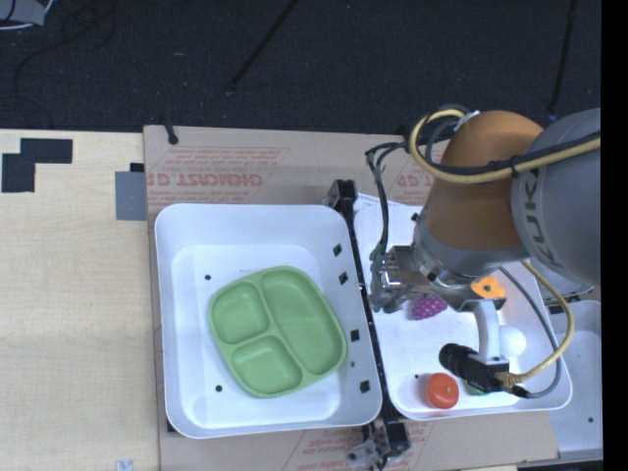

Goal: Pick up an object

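Observation:
My gripper [390, 285] hangs low over the left part of the right bin [402, 361], close to the wall between the two bins. The arm's orange band and grey wrist cover much of this bin. A purple bumpy object [428, 308], like a bunch of grapes, lies just right of the gripper. A small orange piece [488, 287] shows beside the wrist. A white ball [513, 341] rests near the bin's right side. A red-orange round object [442, 391] sits at the bin's front edge.
The left bin [186, 253] holds a green divided plate [277, 332], lying flat in its middle. Cardboard [255, 165] lies under both bins. Bare wooden bench [69, 312] stretches to the left.

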Tool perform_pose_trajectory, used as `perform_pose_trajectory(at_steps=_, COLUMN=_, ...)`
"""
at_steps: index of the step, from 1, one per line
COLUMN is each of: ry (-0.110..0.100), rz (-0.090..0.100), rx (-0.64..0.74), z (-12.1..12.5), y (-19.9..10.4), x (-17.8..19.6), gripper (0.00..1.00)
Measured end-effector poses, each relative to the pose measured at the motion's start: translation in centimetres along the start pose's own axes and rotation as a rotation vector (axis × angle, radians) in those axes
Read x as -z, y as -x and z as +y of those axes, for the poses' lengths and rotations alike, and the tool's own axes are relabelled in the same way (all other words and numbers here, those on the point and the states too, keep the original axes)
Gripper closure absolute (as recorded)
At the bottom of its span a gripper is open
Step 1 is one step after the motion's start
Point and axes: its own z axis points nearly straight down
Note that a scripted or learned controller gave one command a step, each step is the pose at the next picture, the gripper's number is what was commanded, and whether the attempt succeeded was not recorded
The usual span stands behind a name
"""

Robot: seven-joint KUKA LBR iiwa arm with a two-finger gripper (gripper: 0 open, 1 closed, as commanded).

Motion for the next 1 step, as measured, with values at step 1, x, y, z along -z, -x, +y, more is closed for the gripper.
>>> perform_pose_trajectory(at_steps=1, ry=0.003, rz=-0.002, rx=-0.001, z=0.10, y=-4.67, x=0.24, gripper=1.00)
